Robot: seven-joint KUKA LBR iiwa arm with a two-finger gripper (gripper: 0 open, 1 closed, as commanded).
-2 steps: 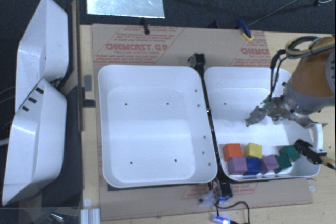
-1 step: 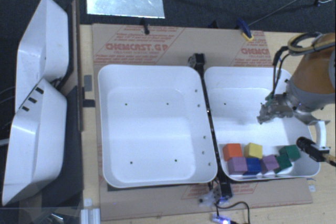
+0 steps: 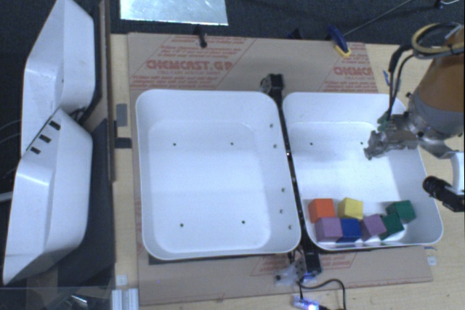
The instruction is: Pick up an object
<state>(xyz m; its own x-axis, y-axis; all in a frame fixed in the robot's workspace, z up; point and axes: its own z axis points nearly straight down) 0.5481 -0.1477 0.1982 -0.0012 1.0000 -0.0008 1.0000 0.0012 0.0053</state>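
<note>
1. The blocks sit in a cluster at the near edge of the right bin (image 3: 407, 178), along its front wall. Each one is roughly cube-shaped, so none has a clear long axis; several sit turned at a slight angle to the bin wall.
2. Counted: one orange block (image 3: 321, 209), one yellow block (image 3: 350, 207), one blue block (image 3: 350, 229), two purple blocks, the left purple block (image 3: 328, 228) and the right purple block (image 3: 373, 225), and two green blocks, the upper green block (image 3: 401, 211) and the lower green block (image 3: 391, 225). That makes seven in all.
3. The orange and yellow blocks form the back row, side by side. The left purple, blue and right purple blocks form the front row, touching or just beside one another. The two green blocks are at the right end, the lower one against the right purple block.
4. The arm (image 3: 439, 94) reaches in from the right, its orange band above the grey wrist, angled downward and to the left over the right bin.
5. The jaws (image 3: 374, 147) hang over the bare middle of the right bin, well apart from the block cluster. I cannot tell whether they are apart or together. No block is between them.
6. There are two white bins on the counter (image 3: 218, 58), side by side. The left bin (image 3: 156, 178) shows its bare white floor.
</note>
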